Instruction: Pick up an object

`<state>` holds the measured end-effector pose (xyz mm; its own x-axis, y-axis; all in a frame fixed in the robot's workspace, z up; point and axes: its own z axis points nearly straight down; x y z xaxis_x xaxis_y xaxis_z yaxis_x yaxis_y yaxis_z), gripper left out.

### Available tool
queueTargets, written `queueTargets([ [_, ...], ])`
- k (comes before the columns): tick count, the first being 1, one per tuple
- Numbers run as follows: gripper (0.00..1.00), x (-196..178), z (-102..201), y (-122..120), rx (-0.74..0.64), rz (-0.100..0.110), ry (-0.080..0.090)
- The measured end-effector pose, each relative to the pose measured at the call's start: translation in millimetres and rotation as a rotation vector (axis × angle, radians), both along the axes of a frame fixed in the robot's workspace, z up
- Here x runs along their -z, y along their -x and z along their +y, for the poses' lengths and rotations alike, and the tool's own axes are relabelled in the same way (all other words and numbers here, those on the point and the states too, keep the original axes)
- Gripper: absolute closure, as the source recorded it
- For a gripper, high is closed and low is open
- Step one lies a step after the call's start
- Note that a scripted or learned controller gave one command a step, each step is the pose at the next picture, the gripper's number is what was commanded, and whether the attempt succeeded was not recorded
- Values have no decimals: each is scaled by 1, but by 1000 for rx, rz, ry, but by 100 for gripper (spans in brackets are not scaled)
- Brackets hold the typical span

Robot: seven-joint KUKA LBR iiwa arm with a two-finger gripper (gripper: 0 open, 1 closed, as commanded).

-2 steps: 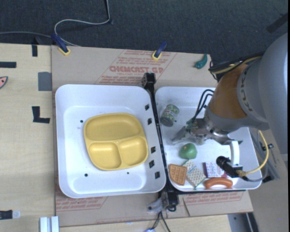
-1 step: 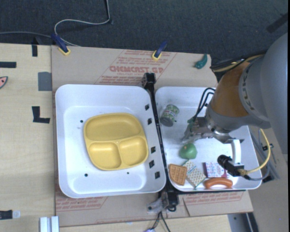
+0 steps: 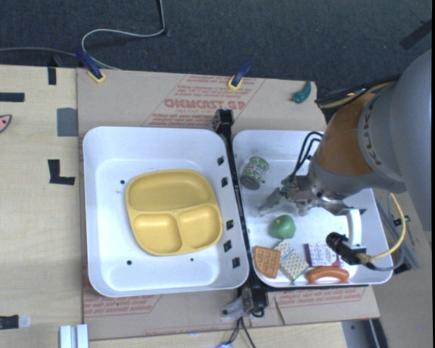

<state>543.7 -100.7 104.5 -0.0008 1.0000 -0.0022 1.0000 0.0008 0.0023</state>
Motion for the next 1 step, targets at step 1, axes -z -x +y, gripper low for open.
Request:
queueTargets([
  [1,0,19,4,-80,-1,-2,-2],
])
